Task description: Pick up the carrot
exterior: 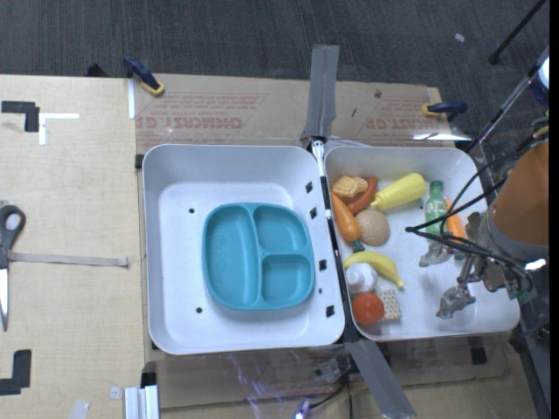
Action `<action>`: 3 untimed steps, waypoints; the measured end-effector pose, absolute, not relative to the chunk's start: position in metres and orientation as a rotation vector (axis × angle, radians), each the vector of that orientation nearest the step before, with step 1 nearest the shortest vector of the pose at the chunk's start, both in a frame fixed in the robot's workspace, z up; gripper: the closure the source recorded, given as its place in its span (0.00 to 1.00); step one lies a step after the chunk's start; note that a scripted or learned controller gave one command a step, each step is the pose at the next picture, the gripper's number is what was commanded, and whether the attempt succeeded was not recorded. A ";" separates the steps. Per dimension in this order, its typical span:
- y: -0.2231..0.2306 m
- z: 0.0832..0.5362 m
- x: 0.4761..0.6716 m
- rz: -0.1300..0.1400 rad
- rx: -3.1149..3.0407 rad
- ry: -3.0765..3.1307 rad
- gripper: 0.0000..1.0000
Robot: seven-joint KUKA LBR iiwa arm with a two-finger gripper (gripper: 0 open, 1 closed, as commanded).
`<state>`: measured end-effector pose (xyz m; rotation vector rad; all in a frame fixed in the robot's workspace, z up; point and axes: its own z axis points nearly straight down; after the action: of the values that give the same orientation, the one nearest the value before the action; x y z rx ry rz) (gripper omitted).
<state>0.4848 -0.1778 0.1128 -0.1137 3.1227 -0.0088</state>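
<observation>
From my feed the desk [70, 234] takes up most of the view, with two white bins set side by side on it. The left bin [166, 190] holds a teal divided plate [259, 256] near its middle. The right bin [410, 160] has the food crowded along its left wall. The arm [528, 195] comes in from the right over that bin's right edge, and the claw [454, 299] sits low near the bin's front right corner, on bare floor well apart from the pile; I cannot tell how far its fingers are spread, and I see nothing between them. The carrot [344, 218] lies against the left wall of the right bin, tilted, touching a round tan ball [373, 228] on its right and just below a cookie [349, 186]. A yellow corn [400, 192] lies near the back, a banana [377, 263] below the ball, and a tomato [368, 308] at the front. Scissors [9, 234] lie at the desk's far left edge.
</observation>
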 end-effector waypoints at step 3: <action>-0.172 0.112 0.490 -0.006 -0.093 3.125 1.00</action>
<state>0.4895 -0.1725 0.1120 -0.0931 3.1252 -0.0058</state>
